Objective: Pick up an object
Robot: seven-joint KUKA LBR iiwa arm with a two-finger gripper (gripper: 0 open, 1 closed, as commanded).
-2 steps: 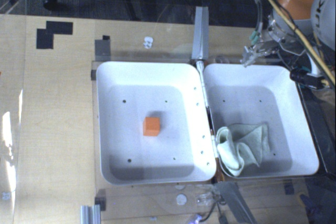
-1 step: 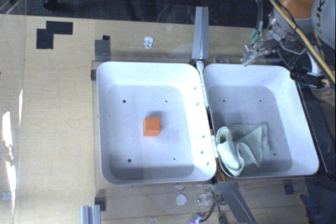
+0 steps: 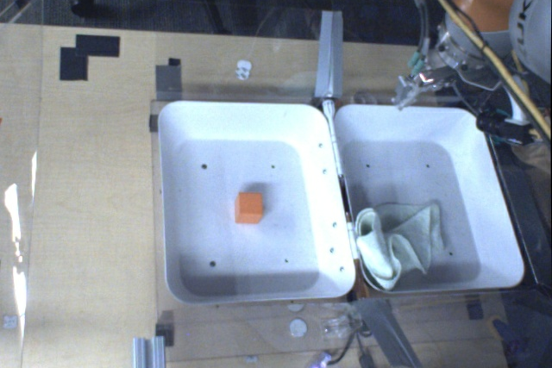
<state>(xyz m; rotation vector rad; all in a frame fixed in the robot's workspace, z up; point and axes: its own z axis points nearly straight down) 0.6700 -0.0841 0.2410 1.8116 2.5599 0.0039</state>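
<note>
The hand (image 3: 420, 82) of the grey arm with the orange band hangs above the far rim of the right shallow white plastic bin (image 3: 492, 185), near its far left corner. I cannot tell if it is wide or narrow, because it is small and partly blurred there. It carries nothing that I can see.

A crumpled pale green cloth (image 3: 401, 241) lies below the hand, in the near left part of the same bin. A small orange cube (image 3: 249, 208) sits well apart from the hand, to the left, in the middle of the left white bin (image 3: 181, 185) on the wooden worktop (image 3: 78, 211).

I judge that the approach step is in hand and no object is picked yet. The next move calls for choosing one object, travelling over it and descending straight.
</note>
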